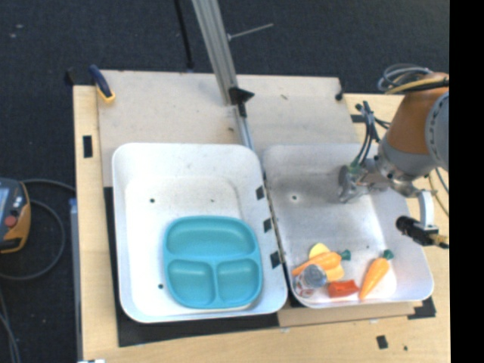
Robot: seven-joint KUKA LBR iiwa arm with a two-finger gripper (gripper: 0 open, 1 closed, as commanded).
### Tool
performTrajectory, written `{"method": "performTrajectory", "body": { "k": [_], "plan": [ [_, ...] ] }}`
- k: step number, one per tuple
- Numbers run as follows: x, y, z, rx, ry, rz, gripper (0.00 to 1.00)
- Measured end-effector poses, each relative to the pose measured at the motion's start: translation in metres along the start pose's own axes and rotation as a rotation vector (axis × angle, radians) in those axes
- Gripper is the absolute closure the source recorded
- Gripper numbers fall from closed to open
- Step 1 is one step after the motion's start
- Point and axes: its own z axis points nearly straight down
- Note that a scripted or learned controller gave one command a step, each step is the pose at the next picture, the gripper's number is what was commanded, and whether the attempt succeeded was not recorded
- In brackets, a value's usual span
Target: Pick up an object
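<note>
The right bin holds a cluster of small toys at its near edge: an orange carrot, a yellow and orange piece, a grey and red piece and a red block. My gripper hangs over the bin's far right part, well behind the toys and apart from them. Nothing shows between its fingers. The arm with its orange band comes in from the right.
The left bin holds a turquoise divided tray at its near side. A metal post rises behind the bins. A blue and yellow clamp sits at the bench's far left corner.
</note>
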Motion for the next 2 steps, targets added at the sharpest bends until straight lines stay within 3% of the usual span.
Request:
{"method": "performTrajectory", "body": {
  "k": [2],
  "plan": [
    [-0.013,0.014,-0.099,-0.001,0.001,-0.003,1.00]
  ]
}}
